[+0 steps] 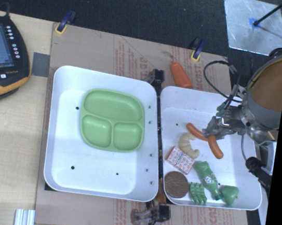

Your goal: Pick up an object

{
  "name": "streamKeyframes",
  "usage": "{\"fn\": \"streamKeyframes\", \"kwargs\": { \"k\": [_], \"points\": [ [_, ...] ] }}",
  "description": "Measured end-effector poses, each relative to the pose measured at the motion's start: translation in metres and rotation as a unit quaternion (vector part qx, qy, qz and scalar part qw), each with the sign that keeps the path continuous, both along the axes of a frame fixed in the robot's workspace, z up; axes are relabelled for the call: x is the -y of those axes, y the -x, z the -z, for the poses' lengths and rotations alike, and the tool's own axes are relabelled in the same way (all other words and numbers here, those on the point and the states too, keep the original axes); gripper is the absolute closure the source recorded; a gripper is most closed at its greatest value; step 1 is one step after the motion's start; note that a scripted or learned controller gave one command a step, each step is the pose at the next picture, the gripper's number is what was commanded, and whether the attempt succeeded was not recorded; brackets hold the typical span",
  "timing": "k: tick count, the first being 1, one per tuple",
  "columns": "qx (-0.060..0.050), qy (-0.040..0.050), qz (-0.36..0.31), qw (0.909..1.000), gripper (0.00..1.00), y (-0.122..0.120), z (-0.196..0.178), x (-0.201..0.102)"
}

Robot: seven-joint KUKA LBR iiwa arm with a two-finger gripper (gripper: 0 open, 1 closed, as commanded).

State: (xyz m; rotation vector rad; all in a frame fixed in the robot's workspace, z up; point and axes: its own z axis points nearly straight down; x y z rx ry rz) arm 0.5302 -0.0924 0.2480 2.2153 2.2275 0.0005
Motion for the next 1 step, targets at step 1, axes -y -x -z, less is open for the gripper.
{"fn": "streamKeyframes", "kwargs": {
  "k": [1],
  "points": [
    [-0.001,0.0004,0.000,1.0000,1.00,-0.0203,0.0155,-0.0475]
  ]
}}
